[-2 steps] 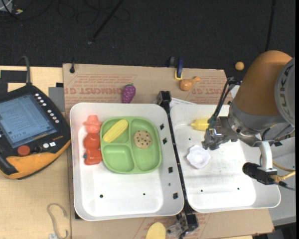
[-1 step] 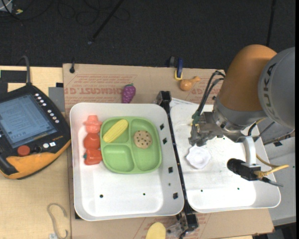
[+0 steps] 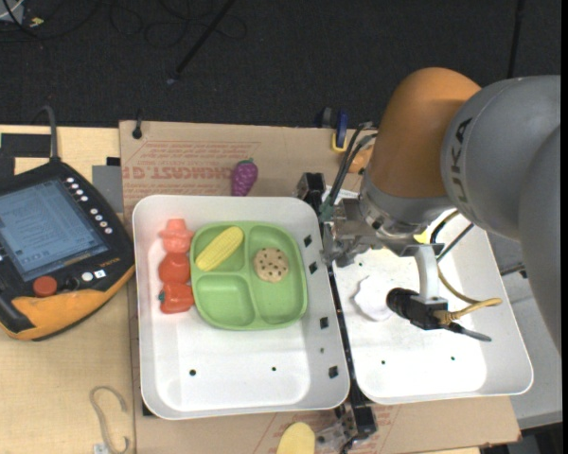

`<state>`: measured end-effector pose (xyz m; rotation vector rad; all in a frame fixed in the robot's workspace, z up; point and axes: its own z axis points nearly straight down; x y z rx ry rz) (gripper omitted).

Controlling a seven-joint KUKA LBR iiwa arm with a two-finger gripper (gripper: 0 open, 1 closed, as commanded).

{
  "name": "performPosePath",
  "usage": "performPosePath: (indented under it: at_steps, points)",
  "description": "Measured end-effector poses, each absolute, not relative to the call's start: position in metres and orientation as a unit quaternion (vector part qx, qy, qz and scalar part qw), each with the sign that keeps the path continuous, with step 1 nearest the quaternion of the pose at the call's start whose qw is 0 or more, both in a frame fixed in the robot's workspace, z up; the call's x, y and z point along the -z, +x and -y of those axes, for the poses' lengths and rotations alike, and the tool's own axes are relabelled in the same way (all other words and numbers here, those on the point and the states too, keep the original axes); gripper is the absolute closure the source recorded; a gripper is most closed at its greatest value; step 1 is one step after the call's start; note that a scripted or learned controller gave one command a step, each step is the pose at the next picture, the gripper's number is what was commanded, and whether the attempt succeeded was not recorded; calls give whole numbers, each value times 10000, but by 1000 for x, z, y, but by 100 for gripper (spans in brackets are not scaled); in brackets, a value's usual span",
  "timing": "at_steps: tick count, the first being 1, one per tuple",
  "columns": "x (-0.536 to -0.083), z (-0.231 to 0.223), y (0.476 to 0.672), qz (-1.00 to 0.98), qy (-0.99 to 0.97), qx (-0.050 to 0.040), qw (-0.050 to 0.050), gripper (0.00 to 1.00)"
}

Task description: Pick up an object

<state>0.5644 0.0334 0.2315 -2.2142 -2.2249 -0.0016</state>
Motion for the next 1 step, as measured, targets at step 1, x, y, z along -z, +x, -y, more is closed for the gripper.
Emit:
performPosePath:
  at_steps: [1]
  points:
    - [-234, -22, 559, 7072, -7070, -15, 17, 100]
